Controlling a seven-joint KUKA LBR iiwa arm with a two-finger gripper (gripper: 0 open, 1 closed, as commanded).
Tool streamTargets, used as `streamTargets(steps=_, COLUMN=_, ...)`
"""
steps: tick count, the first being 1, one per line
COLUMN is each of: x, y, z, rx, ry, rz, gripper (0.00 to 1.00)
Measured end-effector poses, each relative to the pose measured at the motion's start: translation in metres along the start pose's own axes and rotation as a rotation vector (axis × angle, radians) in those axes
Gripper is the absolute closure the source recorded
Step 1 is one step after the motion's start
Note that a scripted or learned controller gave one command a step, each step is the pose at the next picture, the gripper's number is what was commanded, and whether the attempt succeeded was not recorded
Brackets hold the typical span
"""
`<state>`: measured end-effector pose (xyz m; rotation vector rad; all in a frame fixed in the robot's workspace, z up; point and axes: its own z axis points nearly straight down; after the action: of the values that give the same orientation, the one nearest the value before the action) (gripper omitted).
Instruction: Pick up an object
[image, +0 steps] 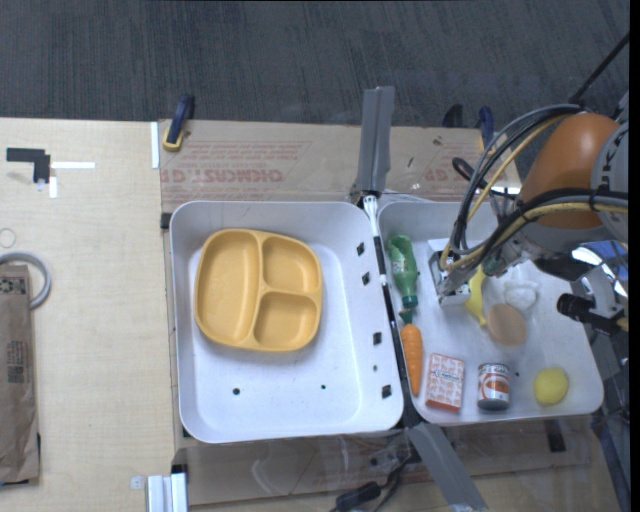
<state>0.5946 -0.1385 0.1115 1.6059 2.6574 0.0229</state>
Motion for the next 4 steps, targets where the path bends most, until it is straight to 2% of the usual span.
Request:
streamTargets(steps=1, x=-0.048, y=0.028, z=-0.040, rx=0.030, ry=0.019, rz=0.010, gripper=0.00)
streamTargets(steps=2, x=-0.033, y=0.025, z=0.000, rx=0.016, ry=0.009, rz=-0.011, gripper=0.00)
streamTargets(steps=3, x=-0.033, y=0.027, z=-0.011, rx=0.010, ry=0.007, rz=-0.010, gripper=1.00)
streamTargets(steps=4, x=0.046, y=0.058, z=-0.115, rx=0.030, ry=0.022, rz=-0.036, gripper=1.00)
